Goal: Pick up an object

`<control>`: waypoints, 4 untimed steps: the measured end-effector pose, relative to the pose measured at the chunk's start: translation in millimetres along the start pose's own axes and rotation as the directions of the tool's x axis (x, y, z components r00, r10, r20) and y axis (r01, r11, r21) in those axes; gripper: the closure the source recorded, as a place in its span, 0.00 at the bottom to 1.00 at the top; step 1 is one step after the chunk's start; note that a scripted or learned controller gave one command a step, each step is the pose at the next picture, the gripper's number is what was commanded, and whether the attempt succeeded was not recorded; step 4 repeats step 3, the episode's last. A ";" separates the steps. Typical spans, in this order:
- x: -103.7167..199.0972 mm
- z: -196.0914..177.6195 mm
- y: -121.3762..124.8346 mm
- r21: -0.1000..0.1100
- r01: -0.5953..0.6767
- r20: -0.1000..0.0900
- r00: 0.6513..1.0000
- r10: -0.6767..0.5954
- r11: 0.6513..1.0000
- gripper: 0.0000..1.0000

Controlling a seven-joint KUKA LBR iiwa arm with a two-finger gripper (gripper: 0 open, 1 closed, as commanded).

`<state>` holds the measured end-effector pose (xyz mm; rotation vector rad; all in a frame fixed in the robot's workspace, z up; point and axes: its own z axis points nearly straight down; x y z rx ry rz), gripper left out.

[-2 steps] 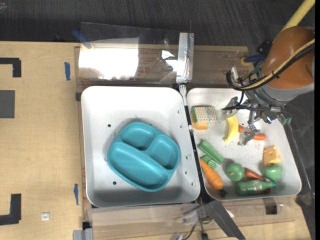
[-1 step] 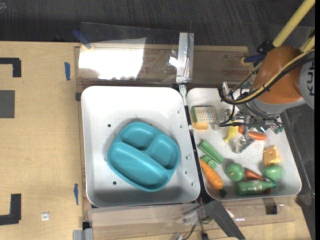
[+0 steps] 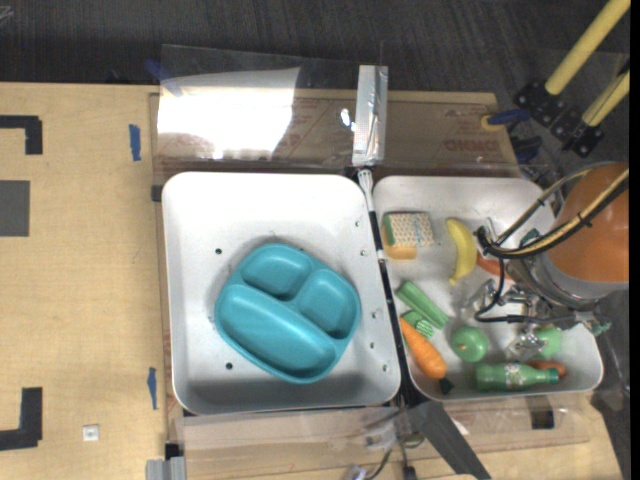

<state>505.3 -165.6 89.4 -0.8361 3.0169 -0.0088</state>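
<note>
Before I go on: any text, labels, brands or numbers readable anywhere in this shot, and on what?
Nothing reads clearly.
Cardboard panel behind the right bin: faint reddish print, too blurred to read.
Cardboard panel behind the left bin: similar faint print under glare, unreadable.
Green bottle: pale label patch, too small to read.
Small white tag on the bench: dark mark, illegible.
Teal tray: no markings visible.
</note>
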 end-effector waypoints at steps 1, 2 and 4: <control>-94.2 0.7 3.6 -0.004 0.005 0.003 1.000 -0.005 1.000 0.00; -97.5 -13.1 1.5 0.005 0.003 0.017 1.000 -0.003 1.000 1.00; -95.4 -76.4 16.8 -0.005 0.599 0.004 0.801 -0.599 0.801 1.00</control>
